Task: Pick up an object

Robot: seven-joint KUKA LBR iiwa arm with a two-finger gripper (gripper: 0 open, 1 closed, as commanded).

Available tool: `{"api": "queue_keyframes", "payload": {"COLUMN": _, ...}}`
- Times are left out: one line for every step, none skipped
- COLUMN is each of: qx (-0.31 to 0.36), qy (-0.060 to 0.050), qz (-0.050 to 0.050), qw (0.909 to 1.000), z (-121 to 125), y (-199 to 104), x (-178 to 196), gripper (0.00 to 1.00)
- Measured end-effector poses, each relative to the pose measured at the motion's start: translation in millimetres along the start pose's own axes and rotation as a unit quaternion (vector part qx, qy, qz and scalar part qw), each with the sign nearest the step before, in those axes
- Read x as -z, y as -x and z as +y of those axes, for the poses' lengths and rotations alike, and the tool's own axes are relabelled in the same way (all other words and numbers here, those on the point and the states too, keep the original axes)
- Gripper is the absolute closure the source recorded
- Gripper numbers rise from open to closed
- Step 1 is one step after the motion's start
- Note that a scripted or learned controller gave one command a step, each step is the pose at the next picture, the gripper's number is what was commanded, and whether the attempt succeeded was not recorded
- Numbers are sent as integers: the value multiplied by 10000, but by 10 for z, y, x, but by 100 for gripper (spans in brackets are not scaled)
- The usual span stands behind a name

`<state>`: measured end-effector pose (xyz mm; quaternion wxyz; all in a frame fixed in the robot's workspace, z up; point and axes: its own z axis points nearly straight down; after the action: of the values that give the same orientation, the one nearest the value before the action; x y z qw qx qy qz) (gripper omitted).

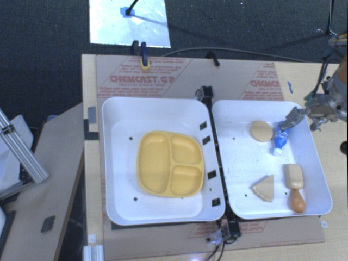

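Metal comes first at the far left: a ribbed silver rail (22, 151) lies aslant beside the bench (65, 145), whose top is pale and flat. A brown sheet (147, 78) with red print lies under both bins, and a clamp (142, 56) with a yellow tip grips its far edge.

The left bin (119, 118) is shallow, white and smooth, with rounded corners. In it, toward the middle, lies a yellow plate (169, 163). The plate is a matte, rounded square, moulded into three hollows: one long at the left and two smaller at the right. Small black clips (206, 140) run along the seam where the two bins meet.

The right bin (234, 200) is of the same white make, its floor faintly scuffed. It holds four things:

- A tan wedge (264, 188) with a rounded edge sits near the front.
- A round, pale beige disc (261, 130) lies toward the back.
- A small blue and white tube (280, 142) lies just right of the disc, slanted.
- A cream bar (294, 176) lies at the front right, and its near end is a glossy orange-brown knob.

The grey gripper (302, 118) reaches in from the right. It sits over the top of the tube, at the bin's far right side. Whether the claw is apart or together, and whether it touches the tube, cannot be told.
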<state>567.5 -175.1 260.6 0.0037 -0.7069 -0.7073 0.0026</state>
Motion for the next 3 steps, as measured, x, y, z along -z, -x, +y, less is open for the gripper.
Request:
{"api": "queue_keyframes", "payload": {"qx": 13, "qy": 53, "qz": -11, "qw": 10000, "z": 21, "y": -4, "x": 61, "gripper": 0}}
{"api": "queue_keyframes", "payload": {"qx": 4, "qy": 33, "qz": -5, "qw": 10000, "z": -12, "y": -22, "x": -556, "gripper": 0}}
{"api": "queue_keyframes", "payload": {"qx": 6, "qy": 37, "qz": -6, "qw": 10000, "z": -66, "y": -40, "x": -993, "gripper": 0}}
